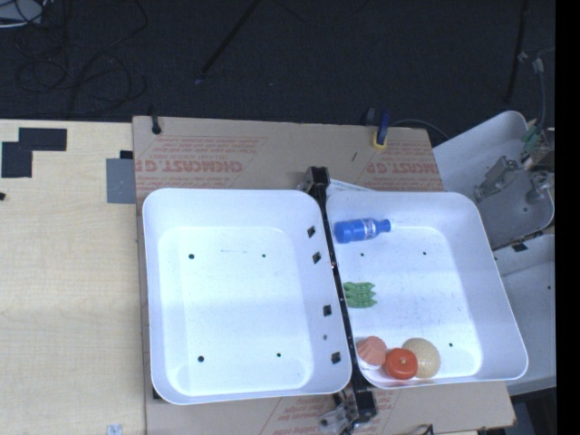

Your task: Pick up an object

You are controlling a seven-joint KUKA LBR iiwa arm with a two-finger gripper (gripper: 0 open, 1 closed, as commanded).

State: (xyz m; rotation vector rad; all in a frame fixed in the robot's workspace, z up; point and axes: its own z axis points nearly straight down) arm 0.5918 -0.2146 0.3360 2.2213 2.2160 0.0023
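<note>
The right bin holds several small objects. A blue bottle lies on its side near the bin's far left corner. A green bumpy piece rests by the left wall, about halfway down. In the near left corner three things are clustered and touching: a pink round piece, a red-orange round piece and a pale beige ball.
The left bin stands beside the right one, with a black divider strip running between them. Both sit on brown cardboard. A grey-white machine body with metal brackets rises just beyond the right bin's far right corner.
</note>
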